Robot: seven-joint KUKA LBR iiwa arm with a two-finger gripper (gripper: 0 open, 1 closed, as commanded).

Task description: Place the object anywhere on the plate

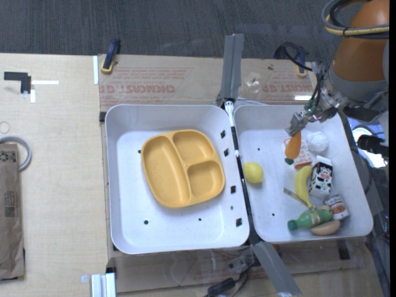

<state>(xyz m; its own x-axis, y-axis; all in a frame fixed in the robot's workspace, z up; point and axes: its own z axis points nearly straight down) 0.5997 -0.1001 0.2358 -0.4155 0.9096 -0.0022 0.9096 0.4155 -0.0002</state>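
While we scanned from the left, we first met the left bin [117, 166], white and shallow, with the yellow plate [183, 167] lying flat near its middle. That plate had three compartments, and we saw nothing in any of them. Past the divider, in the right bin [266, 215], a lemon [253, 172] sat close to the left wall, well apart from the other items. Farther right we found a cluster: a banana [302, 186] lying beside a small black-and-white milk carton [321, 178], a green bottle [309, 219] near the bin's front edge, a tan bread-like piece [325, 228] just beside it, and a small can [337, 206] above that. A white ball [317, 142] rested near the back. An orange carrot [293, 146] hung tilted at the gripper [299, 124], and we judged the fingers pinched on its upper end, though the view there was small. The carrot was over the right bin, well away from the plate.
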